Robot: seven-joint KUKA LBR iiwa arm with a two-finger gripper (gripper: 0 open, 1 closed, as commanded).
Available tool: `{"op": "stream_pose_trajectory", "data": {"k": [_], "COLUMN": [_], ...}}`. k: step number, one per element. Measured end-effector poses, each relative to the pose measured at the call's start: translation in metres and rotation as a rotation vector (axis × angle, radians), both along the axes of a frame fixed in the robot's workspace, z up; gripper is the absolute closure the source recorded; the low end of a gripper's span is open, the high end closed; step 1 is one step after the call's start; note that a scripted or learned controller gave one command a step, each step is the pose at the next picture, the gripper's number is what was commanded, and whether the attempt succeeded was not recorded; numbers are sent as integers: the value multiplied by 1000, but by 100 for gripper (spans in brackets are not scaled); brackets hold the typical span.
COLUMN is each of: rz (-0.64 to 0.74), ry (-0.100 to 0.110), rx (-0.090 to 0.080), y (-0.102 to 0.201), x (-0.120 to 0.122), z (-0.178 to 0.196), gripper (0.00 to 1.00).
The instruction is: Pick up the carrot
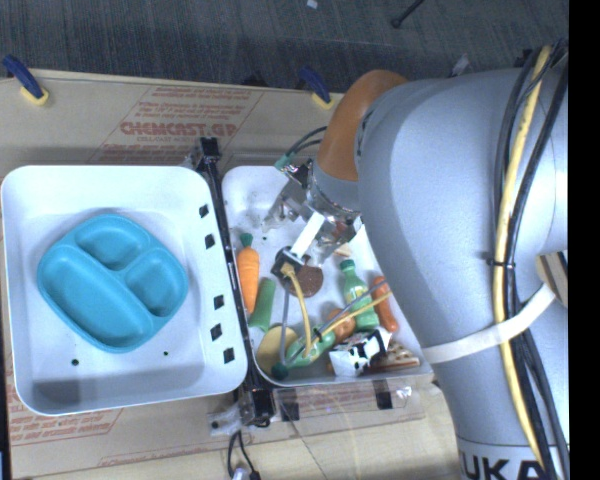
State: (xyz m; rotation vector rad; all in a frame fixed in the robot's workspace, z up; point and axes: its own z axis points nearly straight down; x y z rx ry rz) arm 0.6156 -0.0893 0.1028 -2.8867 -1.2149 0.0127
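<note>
From the overhead camera, the counter [160, 118] carries two white bins. The left bin [40, 368] holds a blue divided plate [110, 280]. The right bin [242, 183] is crowded in its lower half: a green stick [263, 304], a brown round piece [309, 282], a green bottle [353, 286], an orange-red piece [384, 305], a yellow disc [275, 344] and a black-and-white toy [365, 352] lie close together. The grey arm covers much of this bin's right side. The claw [285, 200] hangs over the bin's upper part; whether it is apart or together cannot be told. The carrot [248, 273] lies against the bin's left wall, below and left of the claw, apart from it, just beside the green stick.
</note>
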Motion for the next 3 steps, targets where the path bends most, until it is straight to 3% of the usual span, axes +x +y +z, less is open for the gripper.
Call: {"op": "stream_pose_trajectory", "data": {"k": [1, 2, 3], "rz": [-235, -232, -387], "ry": [1, 0, 8], "rx": [-5, -2, -7], "y": [36, 62, 88], "x": [-108, -63, -81], "z": [90, 88, 87], "gripper": [0, 0, 0]}}
